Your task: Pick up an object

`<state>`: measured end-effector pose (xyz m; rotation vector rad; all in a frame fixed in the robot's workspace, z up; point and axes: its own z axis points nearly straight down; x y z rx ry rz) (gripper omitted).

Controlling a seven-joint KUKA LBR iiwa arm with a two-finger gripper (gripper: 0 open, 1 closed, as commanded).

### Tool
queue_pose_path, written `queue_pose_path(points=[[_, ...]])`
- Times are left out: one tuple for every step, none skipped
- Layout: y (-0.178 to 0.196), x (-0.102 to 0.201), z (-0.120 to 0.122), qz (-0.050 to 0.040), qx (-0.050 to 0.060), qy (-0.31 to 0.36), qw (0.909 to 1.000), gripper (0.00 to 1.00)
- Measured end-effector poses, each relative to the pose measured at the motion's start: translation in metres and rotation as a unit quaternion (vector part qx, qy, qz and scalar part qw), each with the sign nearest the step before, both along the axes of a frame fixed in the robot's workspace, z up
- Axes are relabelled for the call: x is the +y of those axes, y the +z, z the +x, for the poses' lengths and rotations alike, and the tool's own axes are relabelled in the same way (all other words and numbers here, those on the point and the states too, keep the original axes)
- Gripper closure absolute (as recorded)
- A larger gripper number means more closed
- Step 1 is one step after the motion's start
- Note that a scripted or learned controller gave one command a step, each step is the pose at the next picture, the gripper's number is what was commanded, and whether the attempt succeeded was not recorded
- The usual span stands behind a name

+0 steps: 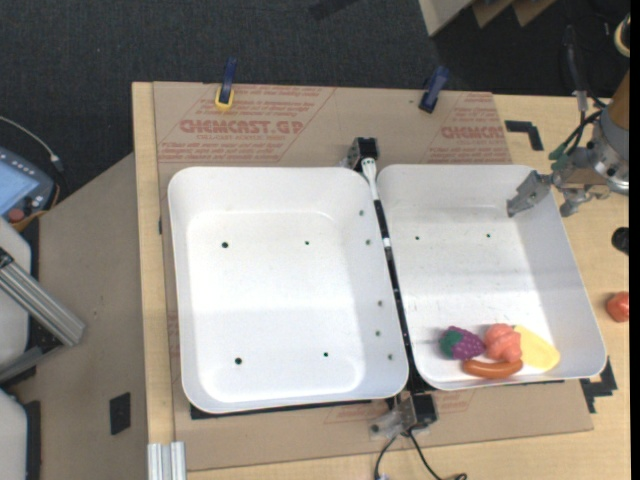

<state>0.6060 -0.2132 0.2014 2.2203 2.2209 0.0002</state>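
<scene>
Found the gripper (548, 199) at about 1 o'clock of the right bin (470, 268), over that bin's far right corner, hanging from the grey wrist that entered from 3 o'clock. Saw its two fingers (523, 198) spread apart, with nothing between them and only white bin floor below.

Spotted the objects to pick up bunched at 5 o'clock of the same bin, against the near rim and well apart from the gripper. Counted four there: a purple grape bunch (462, 343) at the 9 o'clock end of the group, a reddish-orange toy fruit (505, 340) just beside it, a yellow piece (541, 352) at the 3 o'clock end, touching the fruit, and an orange sausage-like toy (492, 369) lying flat at 6 o'clock of the group, against the others. Could not tell the exact kind of the reddish-orange fruit.

Noted the left bin (280, 288) alongside, at 9 o'clock of the right one, both resting on a printed cardboard sheet (300, 118). Saw two blue clamps (228, 72) on the sheet's far edge, at 11 and 1 o'clock. Noticed a small orange object (620, 307) out on the bench at 3 o'clock, outside the bins.
</scene>
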Motion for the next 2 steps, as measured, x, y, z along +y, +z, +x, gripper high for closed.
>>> queue_pose_path(points=[[0.082, -0.012, -0.1, 0.0009, 0.002, -0.002, 1.0, 0.0], [-0.03, 0.041, -0.118, 0.0032, 0.005, 0.001, 1.0, 0.0]])
